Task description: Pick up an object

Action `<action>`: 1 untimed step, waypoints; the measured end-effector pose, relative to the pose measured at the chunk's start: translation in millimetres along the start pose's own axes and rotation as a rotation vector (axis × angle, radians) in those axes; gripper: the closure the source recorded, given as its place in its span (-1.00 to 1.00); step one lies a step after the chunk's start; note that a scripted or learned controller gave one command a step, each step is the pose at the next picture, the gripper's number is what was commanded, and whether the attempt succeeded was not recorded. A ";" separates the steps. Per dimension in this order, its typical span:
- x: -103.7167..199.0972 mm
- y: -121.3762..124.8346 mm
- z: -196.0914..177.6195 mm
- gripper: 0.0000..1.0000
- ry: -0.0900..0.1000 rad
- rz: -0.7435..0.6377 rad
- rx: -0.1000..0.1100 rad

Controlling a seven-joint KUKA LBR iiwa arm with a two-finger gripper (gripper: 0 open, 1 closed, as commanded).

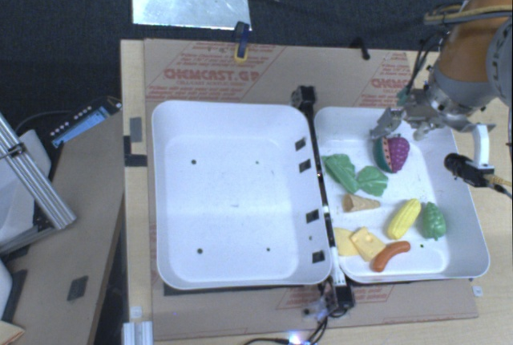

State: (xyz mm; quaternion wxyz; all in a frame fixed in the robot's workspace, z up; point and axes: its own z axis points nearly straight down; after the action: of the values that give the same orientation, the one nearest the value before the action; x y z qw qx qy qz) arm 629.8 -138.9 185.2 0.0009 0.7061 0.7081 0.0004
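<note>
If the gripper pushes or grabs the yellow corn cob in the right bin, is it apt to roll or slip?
The corn cob looks rounded and elongated, so a sideways push would probably roll it. Its glossy, moulded look suggests stiff, light plastic that may slip from the fingers. The green toy lies close beside it and might stop it rolling that way.

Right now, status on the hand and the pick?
Hand low over right bin's far end. Grape bunch just below it, not gripped. Green leaves beside the grapes; corn nearer the front.
</note>
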 end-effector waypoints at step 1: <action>-72.4 -46.0 105.8 -1.00 -0.001 0.009 0.007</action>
State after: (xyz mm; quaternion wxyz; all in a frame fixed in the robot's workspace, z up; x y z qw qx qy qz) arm 584.2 -211.5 79.3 -0.0014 0.7094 0.7048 -0.0024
